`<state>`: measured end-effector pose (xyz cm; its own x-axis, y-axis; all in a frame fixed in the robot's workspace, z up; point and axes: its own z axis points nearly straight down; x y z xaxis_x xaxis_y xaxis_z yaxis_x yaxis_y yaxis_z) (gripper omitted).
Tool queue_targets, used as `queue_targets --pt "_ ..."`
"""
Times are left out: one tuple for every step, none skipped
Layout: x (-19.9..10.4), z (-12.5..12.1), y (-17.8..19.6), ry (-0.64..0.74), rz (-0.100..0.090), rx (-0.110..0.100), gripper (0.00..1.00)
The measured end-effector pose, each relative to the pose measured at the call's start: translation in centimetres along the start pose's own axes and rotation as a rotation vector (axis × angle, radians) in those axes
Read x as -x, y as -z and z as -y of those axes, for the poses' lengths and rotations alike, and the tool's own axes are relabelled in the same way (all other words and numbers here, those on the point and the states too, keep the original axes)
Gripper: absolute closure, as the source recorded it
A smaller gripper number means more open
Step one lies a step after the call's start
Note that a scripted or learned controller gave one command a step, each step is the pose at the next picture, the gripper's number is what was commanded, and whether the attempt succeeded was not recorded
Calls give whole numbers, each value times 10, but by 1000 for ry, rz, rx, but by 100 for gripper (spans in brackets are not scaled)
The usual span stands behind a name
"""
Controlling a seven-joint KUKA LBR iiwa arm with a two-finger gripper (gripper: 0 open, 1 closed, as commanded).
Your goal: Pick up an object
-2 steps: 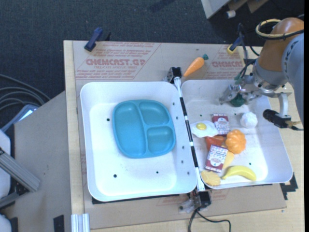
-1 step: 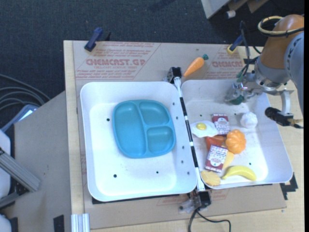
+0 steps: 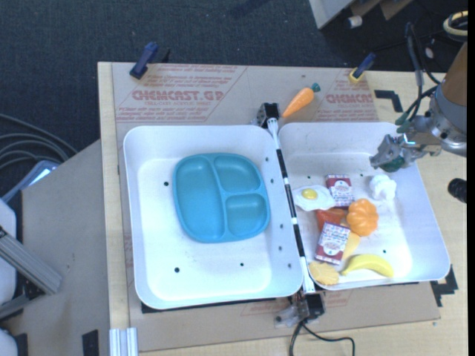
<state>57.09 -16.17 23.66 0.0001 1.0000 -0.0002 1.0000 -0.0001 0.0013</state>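
- Table: a brown board printed with red lettering carries 2 shallow white bins side by side; a blue clamp sits at its far left corner and a second clamp, blue and yellow, at the far right.
- Left bin: holds 1 blue divided plate with 3 compartments, lying flat near the bin's middle.
- Toy carrot: orange with a green tip, lying on the table just beyond the seam where the 2 bins meet, outside both.
- Right bin: holds the graspable objects, grouped in its left and near half.
- Fried egg: flat against the floor by the bin's left wall.
- Small red-and-white carton: just right of the egg; a second red packet lies nearer the front.
- Round cracker: at the front left corner, beside the banana, which lies along the front edge.
- Orange pumpkin-like fruit: between carton and banana.
- White lump: right of the carton, nearest the tool.
- Tool: over the right bin's far right area, above and just beyond the white lump; whether it is released or clenched cannot be told, and nothing is seen in its grasp.
- Arm: grey, entering from the right edge.
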Motion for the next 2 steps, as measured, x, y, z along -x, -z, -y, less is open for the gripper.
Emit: queue_targets --pt "-68 17 0 1 -2 -4 100" --pt "-30 7 -1 -1 1 0 100"
